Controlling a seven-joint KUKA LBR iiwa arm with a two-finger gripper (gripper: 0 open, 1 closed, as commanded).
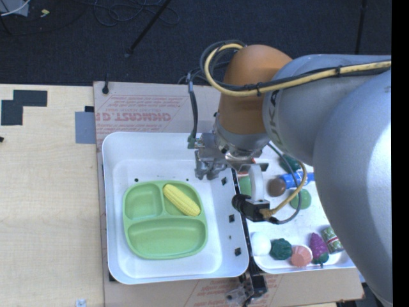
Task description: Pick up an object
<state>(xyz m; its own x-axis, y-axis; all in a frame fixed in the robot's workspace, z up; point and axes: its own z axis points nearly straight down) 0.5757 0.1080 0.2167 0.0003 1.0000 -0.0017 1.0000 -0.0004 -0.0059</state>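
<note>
— Several toys crowd the right bin's near corner; corn lies alone on the green tray.
— Choose the corn (easy clearance), descending squarely. Gripper is farther back; I can't tell its opening.

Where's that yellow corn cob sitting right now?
The corn cob lies in the upper right compartment of the green divided tray, inside the left white bin, left of the gripper.

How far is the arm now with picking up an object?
Nothing looks picked up so far. The corn lies in the green tray in the left bin, and small toys such as the purple grapes lie in the right bin. The gripper hangs over the left bin. The whole pick remains.
</note>
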